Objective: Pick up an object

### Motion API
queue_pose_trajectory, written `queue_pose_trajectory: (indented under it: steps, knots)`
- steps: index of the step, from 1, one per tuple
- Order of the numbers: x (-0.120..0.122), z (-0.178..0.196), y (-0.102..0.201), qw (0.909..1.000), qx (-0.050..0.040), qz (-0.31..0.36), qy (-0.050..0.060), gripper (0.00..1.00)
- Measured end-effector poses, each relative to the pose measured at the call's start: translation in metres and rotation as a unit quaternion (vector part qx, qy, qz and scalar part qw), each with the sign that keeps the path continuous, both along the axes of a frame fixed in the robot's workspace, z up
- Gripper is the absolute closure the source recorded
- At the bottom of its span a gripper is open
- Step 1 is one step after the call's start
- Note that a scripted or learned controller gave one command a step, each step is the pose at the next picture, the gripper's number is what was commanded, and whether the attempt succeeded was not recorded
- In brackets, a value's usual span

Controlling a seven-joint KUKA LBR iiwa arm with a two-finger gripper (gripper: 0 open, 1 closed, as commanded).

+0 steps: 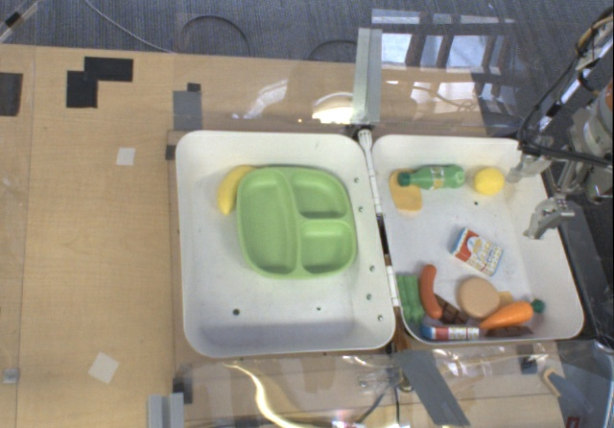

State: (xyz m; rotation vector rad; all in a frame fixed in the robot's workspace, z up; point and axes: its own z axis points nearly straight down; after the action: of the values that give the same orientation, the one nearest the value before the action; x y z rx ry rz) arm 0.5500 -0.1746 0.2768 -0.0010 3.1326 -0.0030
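Fingers (537,196) hang at the right bin's (552,268) right rim, look spread apart with nothing between them. Closest to them, off to the left: a yellow ball (489,181) and green bottle (433,177). Down-left sits a small carton (477,250), then a cookie (478,297), carrot (506,315) and sausage (430,291). Left bin (206,301) has a green tray (294,221) and banana (228,190).

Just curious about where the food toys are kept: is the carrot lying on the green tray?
No, the carrot lies in the right bin near its front corner, while the green tray sits in the left bin.
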Motion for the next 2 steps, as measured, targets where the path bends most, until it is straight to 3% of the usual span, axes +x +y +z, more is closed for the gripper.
queue_pose_trajectory:
  steps: [1,2]
  knots:
    - [-0.015,-0.117,0.034,0.9992,0.0018,0.040,0.004,0.00]
    - [-0.023,-0.186,0.076,0.9990,-0.0007,0.045,-0.005,0.00]
